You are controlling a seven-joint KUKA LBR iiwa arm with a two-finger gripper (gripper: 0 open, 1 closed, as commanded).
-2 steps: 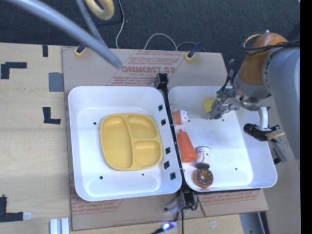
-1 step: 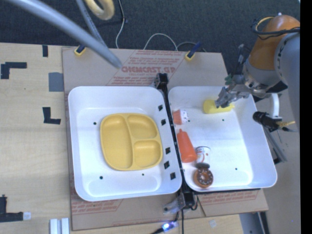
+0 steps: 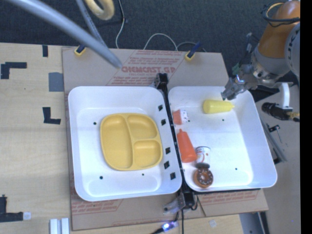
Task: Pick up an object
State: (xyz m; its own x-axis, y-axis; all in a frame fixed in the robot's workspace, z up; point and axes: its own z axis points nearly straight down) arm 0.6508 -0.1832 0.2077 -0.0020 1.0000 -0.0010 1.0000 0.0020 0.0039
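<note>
Nearest the camera, a chocolate doughnut [image 3: 203, 176] sits by the right bin's [image 3: 253, 145] front edge. Toward its back edge a yellow cylinder [image 3: 217, 106] lies crosswise, just left of the gripper [image 3: 228, 94]; its opening I cannot tell.

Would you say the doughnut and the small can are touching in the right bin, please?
Cannot tell. In the camera view the doughnut sits directly below the small can, their edges meeting without a plain gap or clear contact.

A cardboard sheet [image 3: 146, 67] with red lettering underlies both bins. A yellow clamp [image 3: 79, 50] and a blue clamp [image 3: 193, 51] grip its far edge. A white cable [image 3: 156, 37] loops behind it.
</note>
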